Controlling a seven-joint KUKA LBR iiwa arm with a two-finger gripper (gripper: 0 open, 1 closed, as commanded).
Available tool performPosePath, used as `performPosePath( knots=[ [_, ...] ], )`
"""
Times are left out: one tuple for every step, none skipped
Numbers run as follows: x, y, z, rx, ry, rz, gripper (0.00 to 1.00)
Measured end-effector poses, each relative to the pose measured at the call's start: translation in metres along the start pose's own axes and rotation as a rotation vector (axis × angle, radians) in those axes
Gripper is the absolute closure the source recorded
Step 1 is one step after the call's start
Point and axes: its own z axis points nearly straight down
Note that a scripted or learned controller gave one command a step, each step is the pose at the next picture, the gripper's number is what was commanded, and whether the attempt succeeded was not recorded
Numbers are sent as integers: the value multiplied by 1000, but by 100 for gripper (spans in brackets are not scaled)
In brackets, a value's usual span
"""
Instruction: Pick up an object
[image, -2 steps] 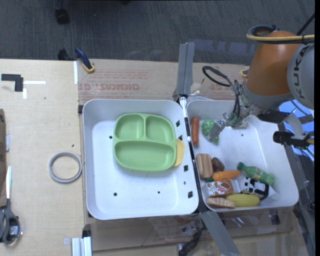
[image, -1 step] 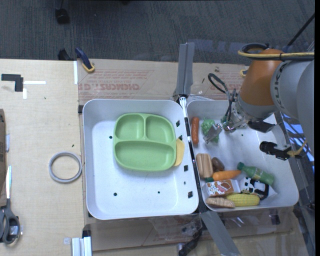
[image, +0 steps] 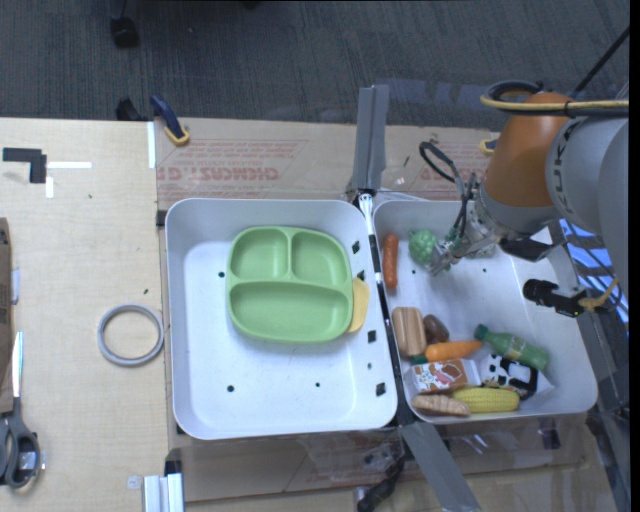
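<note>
My gripper (image: 446, 256) hangs low in the back part of the right bin (image: 560, 310), right beside a green broccoli piece (image: 422, 245) on its left; whether they touch I cannot tell. A red sausage (image: 389, 258) lies along the bin's left wall. Toward the front are a bread piece (image: 408, 330), a carrot (image: 452, 350), a green bottle (image: 513, 348), a corn cob (image: 486, 400), a snack box (image: 444, 376) and a black-and-white toy (image: 516, 377).
The left bin (image: 200, 380) holds a green divided plate (image: 290, 283) with a yellow piece (image: 359, 305) at its right edge. On the bench to the left lie a tape ring (image: 131, 333) and scissors (image: 18, 448). A blue clamp (image: 170, 120) sits at the back.
</note>
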Motion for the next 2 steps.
performPosePath(
  knots=[
    [0,0,0,0,0,0,0],
    [-44,16,-69,0,-1,186,0]
  ],
)
